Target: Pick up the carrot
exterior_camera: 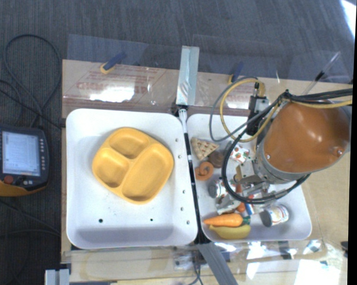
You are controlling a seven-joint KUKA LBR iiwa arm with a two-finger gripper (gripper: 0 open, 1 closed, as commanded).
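The carrot (225, 219), orange with a green tip, lies near the front edge of the right bin (301, 231), resting against a yellow banana-like piece (231, 231). My gripper (240, 196) hangs below the orange wrist band (304, 137), just above and slightly behind the carrot's right end. The arm's bulk and its cables hide much of the gripper. Nothing is visibly held in it.
A brown donut (205, 170), a tan wedge (203, 148) and a white strawberry-print item (241, 153) lie behind the carrot. A small can (275, 216) rests at the right. The left bin (82, 223) holds a yellow divided plate (133, 163).
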